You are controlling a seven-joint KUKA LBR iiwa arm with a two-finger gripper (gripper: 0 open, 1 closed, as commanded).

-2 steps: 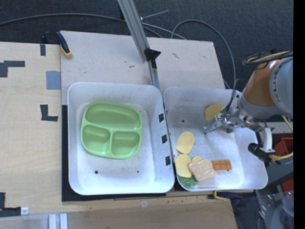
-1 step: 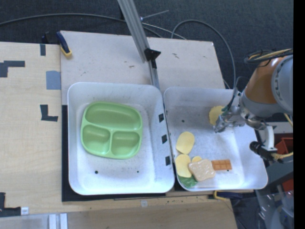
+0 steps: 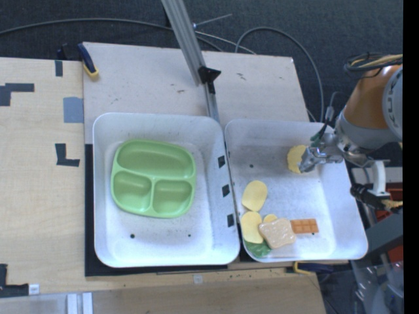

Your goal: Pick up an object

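Toast (image 3: 277, 233) lies by the right bin's (image 3: 340, 244) near edge. We judge the yellow disc (image 3: 296, 157) light and slippery, best pinched across its rim; gripper (image 3: 310, 163) touches it, grip state unclear.

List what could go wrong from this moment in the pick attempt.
1. The gripper sits at the edge of a yellow piece in the right bin; contact that far off centre may just push the piece away.
2. That piece lies close to the bin's far wall, so the fingers could scrape the wall.
3. The yellow slices, bread piece and orange wafer crowd together near the front, so a later grab there could disturb several.
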